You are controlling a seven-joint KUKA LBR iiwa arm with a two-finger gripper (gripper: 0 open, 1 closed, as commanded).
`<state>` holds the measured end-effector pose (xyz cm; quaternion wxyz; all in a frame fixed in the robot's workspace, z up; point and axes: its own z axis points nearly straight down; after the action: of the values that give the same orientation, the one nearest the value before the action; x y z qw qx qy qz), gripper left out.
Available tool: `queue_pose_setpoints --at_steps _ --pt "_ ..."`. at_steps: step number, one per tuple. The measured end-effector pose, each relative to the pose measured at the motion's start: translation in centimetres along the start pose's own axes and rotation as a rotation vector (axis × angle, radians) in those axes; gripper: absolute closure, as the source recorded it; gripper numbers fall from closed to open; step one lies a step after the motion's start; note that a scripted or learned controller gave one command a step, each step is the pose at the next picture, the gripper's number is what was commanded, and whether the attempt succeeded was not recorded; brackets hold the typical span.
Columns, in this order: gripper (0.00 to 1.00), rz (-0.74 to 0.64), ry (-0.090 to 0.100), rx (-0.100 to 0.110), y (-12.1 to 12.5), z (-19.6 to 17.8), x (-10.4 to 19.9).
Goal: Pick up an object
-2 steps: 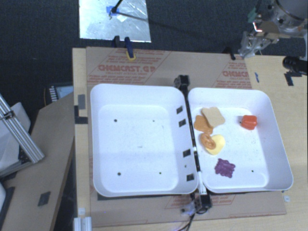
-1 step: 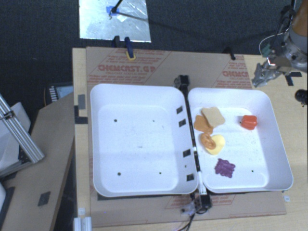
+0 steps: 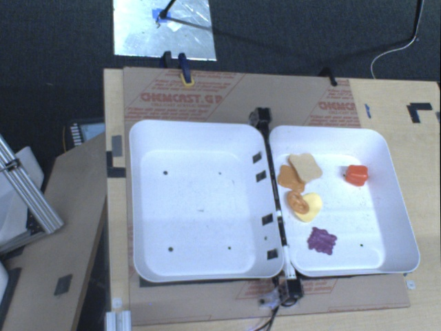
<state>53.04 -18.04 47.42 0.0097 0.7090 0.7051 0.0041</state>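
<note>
Claw state: cannot tell. Candidates all in right bin (image 3: 396, 185).
Near: grape (image 3: 321, 240), alone, easiest.
Middle: yellow piece (image 3: 305, 205), toast (image 3: 304, 166), touching, hugging divider; risk double grab, wall clash.
Far: red pepper (image 3: 355, 175), may roll.

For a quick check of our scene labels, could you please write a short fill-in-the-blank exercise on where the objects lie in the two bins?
1. All the small objects lie in the ___ white bin.
2. The small red block lies nearest that bin's ___ wall.
3. The flat purple piece lies closer to the camera than the ___ cup-shaped piece.

Missing words: right; right; yellow
</note>
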Motion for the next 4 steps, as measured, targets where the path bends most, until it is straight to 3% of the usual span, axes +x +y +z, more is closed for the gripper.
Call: queue_pose_setpoints --at_steps 1,3,4 --pt "1.0 -0.016 0.007 0.008 1.5 -6.6 6.3" --pt "1.0 -0.022 0.012 0.018 -4.2 -5.4 29.1" --pt "1.0 -0.007 0.004 0.034 -1.0 10.3 30.9"
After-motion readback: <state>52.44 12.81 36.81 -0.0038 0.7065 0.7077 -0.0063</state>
